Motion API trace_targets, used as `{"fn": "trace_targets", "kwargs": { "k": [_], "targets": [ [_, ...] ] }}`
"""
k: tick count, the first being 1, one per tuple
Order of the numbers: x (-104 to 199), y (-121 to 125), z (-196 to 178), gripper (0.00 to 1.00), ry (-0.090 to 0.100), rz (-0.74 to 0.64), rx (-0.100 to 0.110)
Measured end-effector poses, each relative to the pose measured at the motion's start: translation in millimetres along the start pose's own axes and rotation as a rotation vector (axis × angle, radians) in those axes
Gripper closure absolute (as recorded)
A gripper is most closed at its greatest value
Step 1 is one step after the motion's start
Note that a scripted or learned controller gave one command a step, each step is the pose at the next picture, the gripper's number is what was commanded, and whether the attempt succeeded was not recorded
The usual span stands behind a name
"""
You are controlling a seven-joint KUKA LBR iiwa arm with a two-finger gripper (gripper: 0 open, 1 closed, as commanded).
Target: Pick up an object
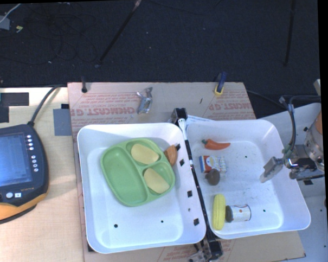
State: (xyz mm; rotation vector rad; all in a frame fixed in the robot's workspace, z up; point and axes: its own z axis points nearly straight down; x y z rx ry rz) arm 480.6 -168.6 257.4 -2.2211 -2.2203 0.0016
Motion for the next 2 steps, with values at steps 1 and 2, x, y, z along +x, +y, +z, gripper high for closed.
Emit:
{"fn": "trace_targets", "kwargs": {
  "k": [1, 2],
  "targets": [
    [42.8, -8.9, 161.9, 0.0, 0.008, -0.003, 0.017],
    [37.7, -5.8, 143.7, 1.0, 0.003, 0.007, 0.004]
  ]
}}
